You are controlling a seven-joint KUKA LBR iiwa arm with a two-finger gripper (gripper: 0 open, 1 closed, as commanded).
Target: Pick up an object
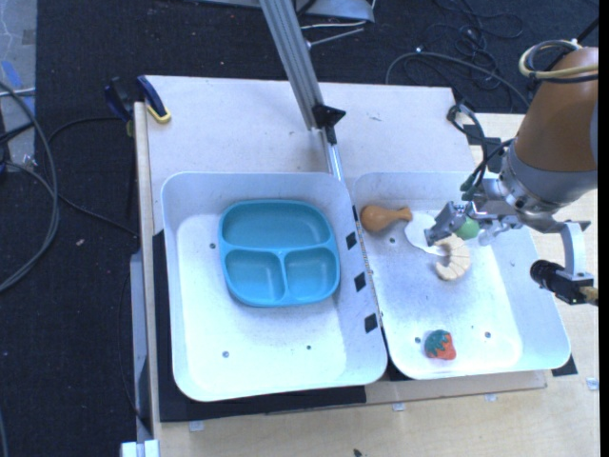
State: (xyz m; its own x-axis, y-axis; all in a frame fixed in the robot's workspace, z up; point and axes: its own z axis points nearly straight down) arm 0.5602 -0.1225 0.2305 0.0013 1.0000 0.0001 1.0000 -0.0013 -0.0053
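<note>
The right bin (504, 336) holds a brown drumstick-shaped toy (384, 218) near its left wall. A flat white piece (418, 232) lies beside it, and a pale ridged pastry-like piece (454, 265) sits in the middle. A red strawberry toy with a green top (439, 345) rests near the front. My gripper (455, 229) hangs low over the bin, just above the white piece and the pastry. A small green spot (468, 227) shows at the gripper. I cannot tell whether it is a separate object.
The left bin (190, 350) holds a blue divided plate (281, 252). A slanted metal pole (297, 55) comes down to the back edge between the bins. The arm's grey body and orange band (561, 112) hang over the right bin's far right corner.
</note>
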